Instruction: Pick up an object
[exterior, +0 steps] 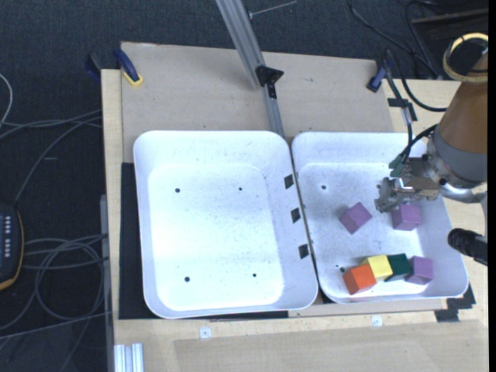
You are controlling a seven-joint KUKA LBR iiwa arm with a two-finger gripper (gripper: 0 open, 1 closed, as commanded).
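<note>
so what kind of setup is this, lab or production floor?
Looks like a research lab bench, probably a grasping test rig. Two shallow white bins sit on a plywood board held by blue clamps, small coloured blocks serve as test objects, and loose cables trail over dark carpet.

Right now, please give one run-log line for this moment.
gripper: over right bin, above purple block | hold: none seen | left bin: no blocks

Tan wooden bench (201,91), two white bins (155,208) side by side, possibly blue clamps (128,67)
</note>
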